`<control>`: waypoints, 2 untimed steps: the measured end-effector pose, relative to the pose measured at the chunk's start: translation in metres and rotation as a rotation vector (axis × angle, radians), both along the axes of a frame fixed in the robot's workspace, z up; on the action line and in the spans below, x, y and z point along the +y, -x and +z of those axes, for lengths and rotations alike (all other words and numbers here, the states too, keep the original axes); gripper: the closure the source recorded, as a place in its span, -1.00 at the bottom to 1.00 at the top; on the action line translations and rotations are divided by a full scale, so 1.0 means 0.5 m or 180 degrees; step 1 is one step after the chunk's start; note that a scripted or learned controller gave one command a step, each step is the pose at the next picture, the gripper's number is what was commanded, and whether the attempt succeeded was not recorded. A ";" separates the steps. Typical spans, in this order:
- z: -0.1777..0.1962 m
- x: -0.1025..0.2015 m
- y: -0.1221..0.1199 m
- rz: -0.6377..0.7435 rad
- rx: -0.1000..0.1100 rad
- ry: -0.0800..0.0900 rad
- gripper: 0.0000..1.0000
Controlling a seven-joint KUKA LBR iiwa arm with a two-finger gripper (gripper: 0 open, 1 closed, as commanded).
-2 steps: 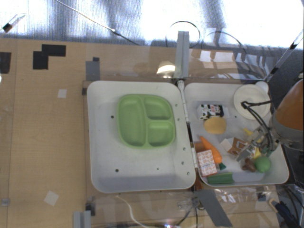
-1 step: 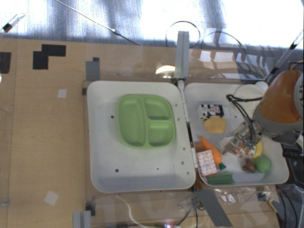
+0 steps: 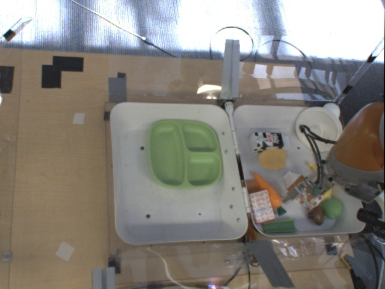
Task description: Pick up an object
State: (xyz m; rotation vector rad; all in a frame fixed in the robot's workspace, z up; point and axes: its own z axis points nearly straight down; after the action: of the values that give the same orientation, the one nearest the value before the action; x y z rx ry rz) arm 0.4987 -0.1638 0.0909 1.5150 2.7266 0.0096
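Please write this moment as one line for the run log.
arm: over right bin | left bin: green divided plate | right bin: carrot, green ball, cow-print box | grasp: not confirmed

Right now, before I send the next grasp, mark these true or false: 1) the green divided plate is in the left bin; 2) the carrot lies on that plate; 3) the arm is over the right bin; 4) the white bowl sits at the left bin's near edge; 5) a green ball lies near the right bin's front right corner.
1) True: the green divided plate lies in the left bin.
2) False: the carrot lies in the right bin.
3) True: the arm hangs over the right bin's right side.
4) False: the white bowl is at the right bin's far right.
5) True: the green ball lies there.
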 end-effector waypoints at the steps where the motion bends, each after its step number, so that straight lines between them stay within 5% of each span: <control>1: 0.027 -0.003 -0.008 0.0021 -0.0044 0.0022 1.00; 2: 0.325 0.083 0.016 -0.0429 0.0016 -0.0019 1.00</control>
State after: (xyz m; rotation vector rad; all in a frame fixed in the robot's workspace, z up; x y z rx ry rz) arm 0.4908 -0.1224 0.2531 1.6990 2.6243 0.0115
